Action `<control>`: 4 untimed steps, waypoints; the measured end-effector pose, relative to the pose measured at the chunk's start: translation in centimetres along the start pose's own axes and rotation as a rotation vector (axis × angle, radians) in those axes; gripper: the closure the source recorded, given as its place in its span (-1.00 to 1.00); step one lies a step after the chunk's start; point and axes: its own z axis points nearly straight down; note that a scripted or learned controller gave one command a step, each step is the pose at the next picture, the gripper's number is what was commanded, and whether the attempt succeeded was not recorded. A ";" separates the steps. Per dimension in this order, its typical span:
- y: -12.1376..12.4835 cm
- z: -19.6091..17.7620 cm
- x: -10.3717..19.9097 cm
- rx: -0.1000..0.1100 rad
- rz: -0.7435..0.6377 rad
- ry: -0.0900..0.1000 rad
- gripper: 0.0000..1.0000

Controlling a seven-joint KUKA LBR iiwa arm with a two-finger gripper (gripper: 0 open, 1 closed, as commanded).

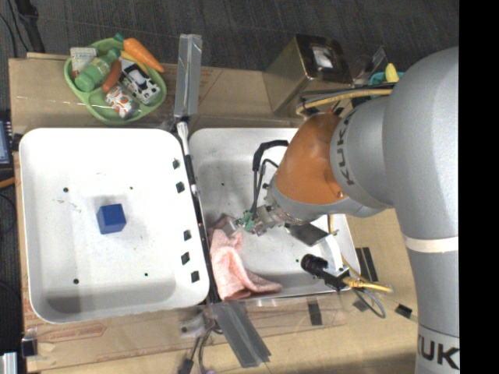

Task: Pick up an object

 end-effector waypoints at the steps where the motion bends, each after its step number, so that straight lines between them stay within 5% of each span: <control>1: 0.1 -1.0 -0.1 0.000 -0.004 -0.001 1.00; 2: 0.1 -1.0 -0.1 0.000 -0.004 -0.001 -1.00; 3: 3.6 0.0 -1.2 0.000 0.056 -0.001 -1.00; 4: 0.7 0.0 0.0 0.000 0.005 0.000 -1.00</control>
